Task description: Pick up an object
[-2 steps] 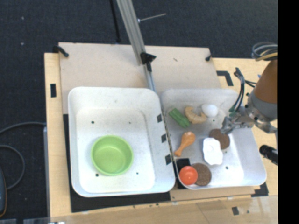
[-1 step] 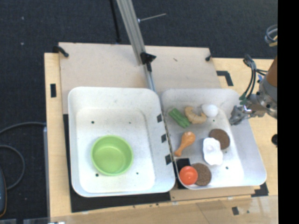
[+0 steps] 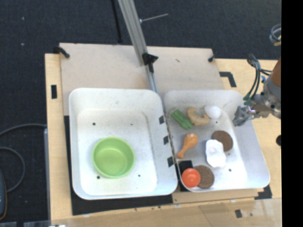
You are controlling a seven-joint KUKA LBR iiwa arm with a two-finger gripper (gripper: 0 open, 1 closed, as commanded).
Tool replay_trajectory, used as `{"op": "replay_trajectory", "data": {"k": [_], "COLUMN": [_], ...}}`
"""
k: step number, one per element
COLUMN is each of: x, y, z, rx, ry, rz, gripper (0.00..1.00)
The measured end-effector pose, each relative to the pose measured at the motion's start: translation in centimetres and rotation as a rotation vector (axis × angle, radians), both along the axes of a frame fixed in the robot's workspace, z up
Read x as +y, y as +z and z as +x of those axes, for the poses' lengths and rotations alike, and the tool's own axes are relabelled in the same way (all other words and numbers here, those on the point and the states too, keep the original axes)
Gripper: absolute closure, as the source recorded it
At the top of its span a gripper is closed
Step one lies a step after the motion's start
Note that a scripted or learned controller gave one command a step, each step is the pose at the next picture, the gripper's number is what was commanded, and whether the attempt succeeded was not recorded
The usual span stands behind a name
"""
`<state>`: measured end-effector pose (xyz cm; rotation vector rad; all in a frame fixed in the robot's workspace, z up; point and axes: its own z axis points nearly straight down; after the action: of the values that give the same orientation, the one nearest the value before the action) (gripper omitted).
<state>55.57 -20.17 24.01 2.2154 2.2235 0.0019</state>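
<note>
tool poised over right bin rim, short of white ball; jaw state unclear, nothing visibly gripped.

Bowl in L bin; toys in R bin.

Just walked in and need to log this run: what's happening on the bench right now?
A robot arm reaches in from the right, its pincer over the right bin's far right edge, with nothing seen held. That bin holds small items: a green piece, a tan piece, a white ball, a drumstick-like toy, two brown discs, a white object and a red ball. The left bin holds a green bowl.
</note>
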Motion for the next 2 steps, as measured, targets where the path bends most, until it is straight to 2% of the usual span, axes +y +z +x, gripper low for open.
{"op": "replay_trajectory", "data": {"k": [1, 2], "x": [4.7, 9.9], "y": [1.0, 1.0], "z": [1.7, 2.3], "rx": [0.0, 0.002], "ry": [0.004, 0.004], "rz": [0.001, 0.002], "gripper": [1.0, 1.0]}}
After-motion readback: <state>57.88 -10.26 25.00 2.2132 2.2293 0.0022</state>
